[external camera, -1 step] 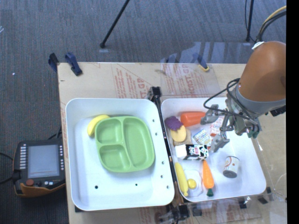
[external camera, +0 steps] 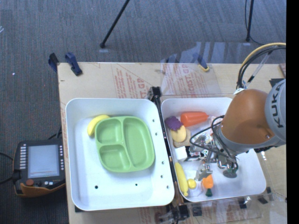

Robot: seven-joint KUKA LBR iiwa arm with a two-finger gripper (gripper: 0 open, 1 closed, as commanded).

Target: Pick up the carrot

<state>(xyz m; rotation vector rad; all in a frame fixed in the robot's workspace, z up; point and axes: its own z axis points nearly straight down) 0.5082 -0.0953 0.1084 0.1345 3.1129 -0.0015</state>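
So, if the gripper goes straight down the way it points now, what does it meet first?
Probably the small carrot, which lies just below the gripper in the right bin. Depth is unclear from above, so it may land beside it, on the bin floor.

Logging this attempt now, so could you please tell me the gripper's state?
Gripper: cannot be told; it sits just above the small carrot.

We see a bench (external camera: 112, 80) topped with pale board bearing red print. Two shallow white bins sit directly on it, side by side and touching at the centre: the left bin (external camera: 77, 148) toward nine o'clock, the right bin (external camera: 250, 183) toward three o'clock. At the bench's eleven o'clock corner, blue clamps (external camera: 72, 63) grip its edge. A yellow clip (external camera: 204, 68) sits at one o'clock.
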